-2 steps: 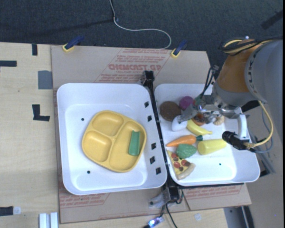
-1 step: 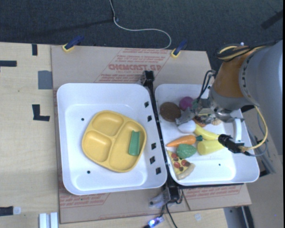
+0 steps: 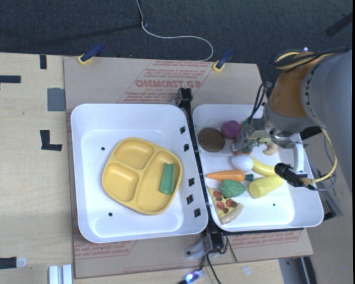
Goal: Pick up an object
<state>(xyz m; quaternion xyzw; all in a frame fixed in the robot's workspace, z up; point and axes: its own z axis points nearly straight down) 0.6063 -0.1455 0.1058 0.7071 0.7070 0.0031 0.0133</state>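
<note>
The gripper (image 3: 247, 145) hangs low over the egg (image 3: 242, 161); nothing looks lifted. I cannot tell how the jaws stand.

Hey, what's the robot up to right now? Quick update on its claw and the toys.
Gripper low in right bin, above white egg. Nothing seen held. Purple toy, brown disc, carrot crowd close.

I work in a robotics lab: two shallow white plastic bins (image 3: 83, 176) sit clamped on a printed brown cardboard sheet (image 3: 160, 81), with dark carpet (image 3: 59, 10) and a white cable (image 3: 165, 34) beyond it.
</note>
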